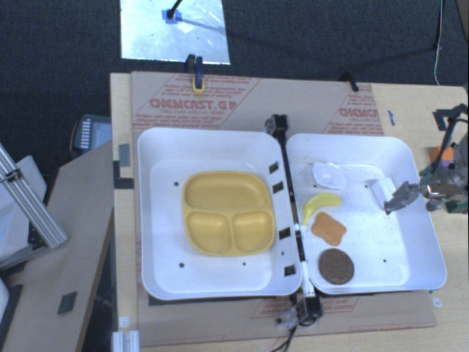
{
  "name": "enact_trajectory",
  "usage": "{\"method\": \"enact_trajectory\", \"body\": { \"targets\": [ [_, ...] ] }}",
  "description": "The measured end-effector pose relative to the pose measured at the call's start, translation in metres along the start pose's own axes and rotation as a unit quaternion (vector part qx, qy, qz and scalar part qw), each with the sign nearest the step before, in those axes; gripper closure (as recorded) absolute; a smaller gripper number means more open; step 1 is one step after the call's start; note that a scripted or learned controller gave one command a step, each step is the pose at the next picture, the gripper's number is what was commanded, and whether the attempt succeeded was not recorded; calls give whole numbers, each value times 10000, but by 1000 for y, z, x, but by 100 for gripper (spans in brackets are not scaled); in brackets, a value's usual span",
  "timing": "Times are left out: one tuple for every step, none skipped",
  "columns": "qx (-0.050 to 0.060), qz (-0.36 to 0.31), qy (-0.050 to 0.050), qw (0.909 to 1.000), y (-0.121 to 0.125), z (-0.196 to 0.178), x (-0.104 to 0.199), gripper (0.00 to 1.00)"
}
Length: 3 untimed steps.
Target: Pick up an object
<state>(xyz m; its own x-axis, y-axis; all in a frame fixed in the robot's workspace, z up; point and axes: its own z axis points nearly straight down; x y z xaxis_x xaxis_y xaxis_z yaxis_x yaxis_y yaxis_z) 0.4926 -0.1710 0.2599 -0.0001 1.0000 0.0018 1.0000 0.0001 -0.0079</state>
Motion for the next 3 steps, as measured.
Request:
{"method": "enact_trajectory", "body": {
  "targets": [
    [-46,-16,-12,10000,2,-5,0,0],
    [-21,-7,-2,10000,-2,57,2,0],
    [-33,-4,-6,10000,7,110,-4,0]
  ]
}}
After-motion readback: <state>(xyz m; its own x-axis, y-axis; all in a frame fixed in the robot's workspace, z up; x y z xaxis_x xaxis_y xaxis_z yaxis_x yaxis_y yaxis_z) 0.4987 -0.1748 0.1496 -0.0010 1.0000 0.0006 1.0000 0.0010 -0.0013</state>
